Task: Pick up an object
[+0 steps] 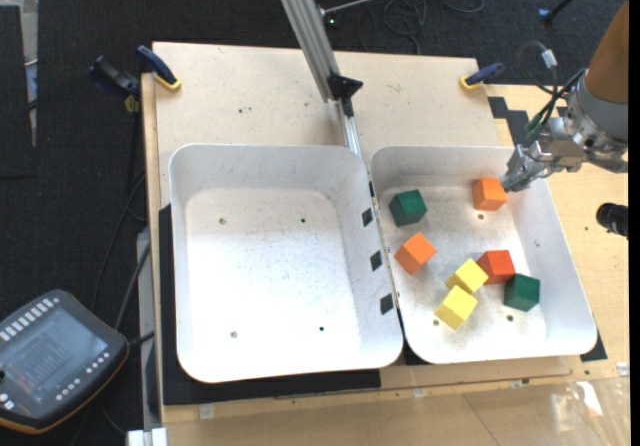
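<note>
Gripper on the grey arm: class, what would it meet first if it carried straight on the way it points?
Probably the orange cube just ahead of the gripper; depth is unclear from this one view.

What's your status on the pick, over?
Gripper low at right bin's far right corner, beside orange cube. Nothing seen held. Six other cubes sit apart, not blocking.

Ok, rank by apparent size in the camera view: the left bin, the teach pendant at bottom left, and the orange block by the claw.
1. Left bin, plainly largest.
2. Teach pendant, partly cut off by the frame edge.
3. Orange block beside the claw, smallest.
</note>
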You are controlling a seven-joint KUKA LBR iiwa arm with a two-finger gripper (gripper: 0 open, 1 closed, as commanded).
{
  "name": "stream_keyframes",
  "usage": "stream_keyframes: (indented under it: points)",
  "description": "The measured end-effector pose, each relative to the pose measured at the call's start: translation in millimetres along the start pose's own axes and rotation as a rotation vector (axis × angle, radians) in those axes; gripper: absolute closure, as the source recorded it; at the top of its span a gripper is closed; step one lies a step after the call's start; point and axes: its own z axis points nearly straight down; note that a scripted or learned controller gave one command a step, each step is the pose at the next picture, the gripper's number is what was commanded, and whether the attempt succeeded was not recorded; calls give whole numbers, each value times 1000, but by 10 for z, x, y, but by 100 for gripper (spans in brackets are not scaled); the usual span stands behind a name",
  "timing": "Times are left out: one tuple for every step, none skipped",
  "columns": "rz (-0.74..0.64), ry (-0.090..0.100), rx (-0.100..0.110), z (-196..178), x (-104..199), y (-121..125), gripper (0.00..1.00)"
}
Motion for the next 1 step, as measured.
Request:
stream_keyframes:
  points:
    - [-4,4,8,126,556,-29,100]
